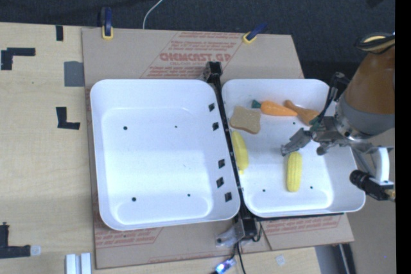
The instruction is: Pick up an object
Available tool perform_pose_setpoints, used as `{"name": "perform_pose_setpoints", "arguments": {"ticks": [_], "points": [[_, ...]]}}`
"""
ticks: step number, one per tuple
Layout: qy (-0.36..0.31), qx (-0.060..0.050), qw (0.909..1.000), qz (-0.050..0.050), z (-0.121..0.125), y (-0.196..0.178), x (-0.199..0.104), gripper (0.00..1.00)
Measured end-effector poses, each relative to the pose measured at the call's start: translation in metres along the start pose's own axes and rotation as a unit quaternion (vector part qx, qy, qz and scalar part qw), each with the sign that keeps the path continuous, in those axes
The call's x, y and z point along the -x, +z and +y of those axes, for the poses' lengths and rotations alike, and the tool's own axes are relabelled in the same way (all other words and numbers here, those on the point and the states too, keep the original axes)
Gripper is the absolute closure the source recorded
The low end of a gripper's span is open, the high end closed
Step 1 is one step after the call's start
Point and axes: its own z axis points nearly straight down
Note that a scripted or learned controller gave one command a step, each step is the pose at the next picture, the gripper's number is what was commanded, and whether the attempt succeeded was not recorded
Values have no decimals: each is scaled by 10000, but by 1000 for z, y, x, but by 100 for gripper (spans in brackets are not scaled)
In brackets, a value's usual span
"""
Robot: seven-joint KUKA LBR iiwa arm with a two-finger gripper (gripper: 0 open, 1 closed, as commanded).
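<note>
Now my pincer (297, 144) hovers over right bin (321, 205), fingers seemingly spread, gripping nothing, just above corn cob (293, 171).

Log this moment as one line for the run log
arm: over right bin | gripper: open, above corn cob, holding nothing | also in bin: carrot, bread slice, second corn

Corn (293, 171), carrot (278, 109), bread (245, 119) in right bin (321, 203)
</note>
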Motion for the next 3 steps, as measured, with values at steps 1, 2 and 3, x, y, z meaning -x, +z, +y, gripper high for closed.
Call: {"name": "perform_pose_setpoints", "arguments": {"ticks": [1,2,3], "points": [[-29,16,10000,-9,66,104,-42,0],[-49,96,9999,2,89,-75,-111,0],[-6,-46,10000,7,28,7,-141,0]]}}
